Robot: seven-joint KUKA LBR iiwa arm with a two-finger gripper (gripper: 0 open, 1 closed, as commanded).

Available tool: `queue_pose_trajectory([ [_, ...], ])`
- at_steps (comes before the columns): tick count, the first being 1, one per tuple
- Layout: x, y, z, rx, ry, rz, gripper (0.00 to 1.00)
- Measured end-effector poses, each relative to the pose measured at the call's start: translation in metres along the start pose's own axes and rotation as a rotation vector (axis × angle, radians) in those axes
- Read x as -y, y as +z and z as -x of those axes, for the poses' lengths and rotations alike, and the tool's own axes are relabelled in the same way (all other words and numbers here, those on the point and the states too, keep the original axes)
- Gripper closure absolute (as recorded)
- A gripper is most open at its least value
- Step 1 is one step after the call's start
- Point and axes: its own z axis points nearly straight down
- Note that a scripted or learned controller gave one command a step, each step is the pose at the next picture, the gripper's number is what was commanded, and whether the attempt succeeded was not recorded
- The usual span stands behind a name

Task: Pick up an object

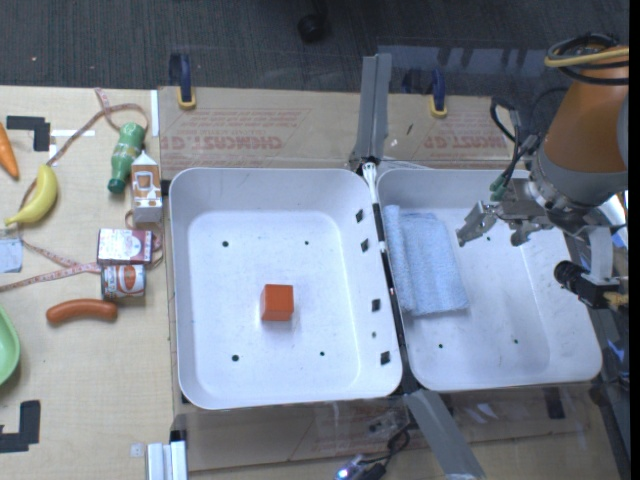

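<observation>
- Orange cube [278,302] sits alone near the middle of the left bin [200,368], slightly toward 6 o'clock.
- Pale blue folded cloth [425,263] lies flat in the right bin [560,368], along its 9 o'clock wall.
- Pincer [497,218] hangs over the right bin at about 1 o'clock, near the cloth's far corner, nothing between its fingers; apart or together, I cannot tell.
- On the table at 9 o'clock: banana [35,196], green bottle [125,153], sausage [82,312].

Orange cube [278,302] — pale-blue cloth [425,262]
</observation>
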Motion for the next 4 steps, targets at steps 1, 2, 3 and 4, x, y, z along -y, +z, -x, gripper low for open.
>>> queue_pose_trajectory([
  [1, 0.034, -0.012, 0.069, 0.001, 0.299, 0.001, 0.0],
  [2, 0.05, -0.171, 0.052, 0.002, 0.732, 0.0, 0.0],
  [3, 0.07, -0.186, 0.059, 0.002, 1.162, -0.002, 0.0],
  [4, 0.082, -0.248, -0.051, 0.001, 1.37, 0.002, 0.0],
])
